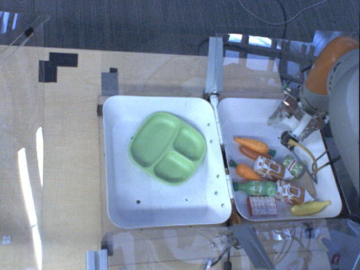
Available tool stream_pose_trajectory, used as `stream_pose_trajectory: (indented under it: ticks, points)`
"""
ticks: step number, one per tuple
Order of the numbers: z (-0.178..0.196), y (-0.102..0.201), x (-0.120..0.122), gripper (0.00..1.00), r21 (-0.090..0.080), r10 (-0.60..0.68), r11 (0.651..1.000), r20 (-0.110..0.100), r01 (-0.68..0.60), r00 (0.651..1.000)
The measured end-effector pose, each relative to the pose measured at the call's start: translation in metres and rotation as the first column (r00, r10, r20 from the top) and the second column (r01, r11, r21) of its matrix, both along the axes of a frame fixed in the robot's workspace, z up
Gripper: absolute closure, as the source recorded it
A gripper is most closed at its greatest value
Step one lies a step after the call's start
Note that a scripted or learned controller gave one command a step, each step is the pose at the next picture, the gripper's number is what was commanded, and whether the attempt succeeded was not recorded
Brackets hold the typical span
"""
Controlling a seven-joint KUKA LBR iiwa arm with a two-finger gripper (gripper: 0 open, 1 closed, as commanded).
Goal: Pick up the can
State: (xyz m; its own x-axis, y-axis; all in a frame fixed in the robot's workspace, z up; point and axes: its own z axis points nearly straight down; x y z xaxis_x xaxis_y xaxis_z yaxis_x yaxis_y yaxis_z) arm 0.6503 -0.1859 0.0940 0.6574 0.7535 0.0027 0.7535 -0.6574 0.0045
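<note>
The can [262, 206], red and white, lies on its side at the front of the right bin [247, 120], just below a green bottle [256, 188]. My gripper [293, 122] hangs over the bin's back right part, well behind the can. Its fingers [278, 116] are spread open with nothing between them. A small green-labelled container [293, 165], possibly another can, lies in front of the gripper.
The right bin also holds two carrots [252, 145], two red-brown cartons [269, 167] and a banana [310, 208], packed close around the can. A green divided plate [168, 147] lies in the left bin [118, 201]. A yellow cable [304, 151] loops below the gripper.
</note>
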Motion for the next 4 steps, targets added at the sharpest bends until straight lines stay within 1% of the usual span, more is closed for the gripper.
stream_pose_trajectory:
  ticks: [1, 2, 3, 4]
  points:
    - [-0.007, 0.0, -0.068, 0.0, 0.002, -0.26, 0.965, 0.001, 0.26, 0.965]
    - [0.005, 0.002, -0.065, 1.0, 0.005, -0.257, 0.966, 0.008, 0.257, 0.966]
    - [-0.005, 0.05, -0.007, 1.0, 0.003, -0.47, 0.883, -0.003, 0.47, 0.883]
    - [-0.005, 0.05, -0.007, 0.0, 0.002, -0.469, 0.883, -0.003, 0.469, 0.883]
